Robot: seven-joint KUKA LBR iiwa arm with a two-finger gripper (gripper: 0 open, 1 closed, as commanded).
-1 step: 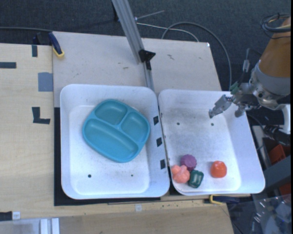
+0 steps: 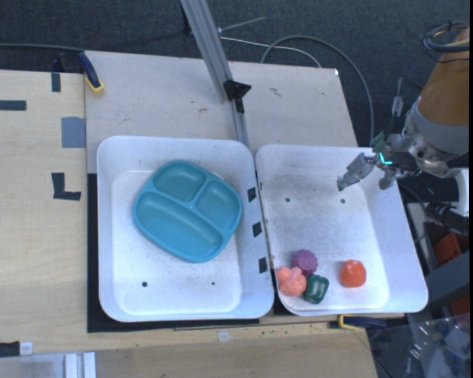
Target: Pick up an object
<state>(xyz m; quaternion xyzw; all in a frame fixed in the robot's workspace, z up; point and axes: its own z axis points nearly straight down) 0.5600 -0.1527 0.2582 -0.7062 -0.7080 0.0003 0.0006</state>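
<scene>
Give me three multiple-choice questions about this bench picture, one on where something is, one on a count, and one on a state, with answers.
1. Where does the blue sectioned plastic plate lie?
A. in the left white bin
B. in the right white bin
C. on the wooden bench top

2. How many small objects sit near the right bin's front edge?
A. two
B. four
C. six

3. What is the state of the small orange-red object?
A. held in the gripper
B. resting apart from the others on the bin floor
C. stacked on the plate

Answers:
1 A, the plate lies inside the left bin's rim.
2 B, a purple piece, a salmon-pink piece, a dark green piece and the orange-red one.
3 B, it sits alone, while the gripper hovers over the bin's far end.
</scene>
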